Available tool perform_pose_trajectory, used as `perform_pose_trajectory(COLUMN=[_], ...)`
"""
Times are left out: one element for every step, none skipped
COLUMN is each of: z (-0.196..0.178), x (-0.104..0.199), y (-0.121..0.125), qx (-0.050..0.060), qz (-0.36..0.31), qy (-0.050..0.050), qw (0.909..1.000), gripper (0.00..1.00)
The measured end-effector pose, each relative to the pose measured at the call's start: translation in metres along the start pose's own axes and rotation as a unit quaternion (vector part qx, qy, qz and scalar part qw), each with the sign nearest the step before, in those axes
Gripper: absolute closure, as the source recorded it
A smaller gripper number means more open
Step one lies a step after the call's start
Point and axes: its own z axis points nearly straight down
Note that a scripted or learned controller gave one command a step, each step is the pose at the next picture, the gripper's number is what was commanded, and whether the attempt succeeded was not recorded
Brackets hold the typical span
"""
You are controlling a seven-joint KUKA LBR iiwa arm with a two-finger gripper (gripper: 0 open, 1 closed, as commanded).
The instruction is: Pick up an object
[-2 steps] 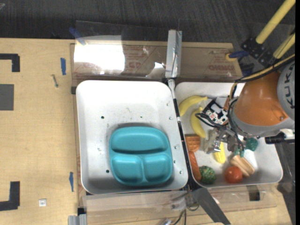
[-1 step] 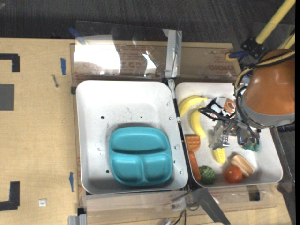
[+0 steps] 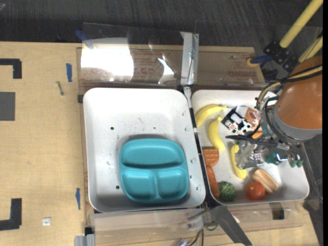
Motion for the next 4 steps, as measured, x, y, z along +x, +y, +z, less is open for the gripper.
perform_pose_trajectory(z=[0.033, -0.028, -0.054, -0.075], x=[-0.042, -0.024, -0.06, -0.107], y=[0.002, 0.01, 0.005, 0.009], qx=[-0.001, 0.0, 0.0, -0.001], qz=[0.081, -0.009, -0.093, -0.163], qy=[0.002, 0.0, 0.0, 0.0], qw=[0.9967, 1.0, 0.9956, 0.9867], gripper=[1.0, 1.0, 1.0, 1.0])
